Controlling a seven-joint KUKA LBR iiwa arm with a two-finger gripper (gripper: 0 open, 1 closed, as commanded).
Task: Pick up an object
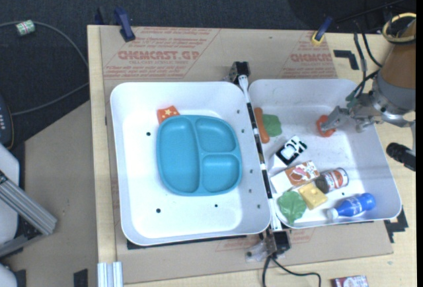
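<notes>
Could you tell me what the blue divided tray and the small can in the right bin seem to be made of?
Blue divided tray: probably moulded plastic, to judge by its even colour, rounded compartments and soft sheen. Small can: likely metal under a red printed label, since the end looks pale and shiny, though it is too small to be sure.

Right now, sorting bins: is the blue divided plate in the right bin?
No, the blue divided plate lies in the left bin.
</notes>
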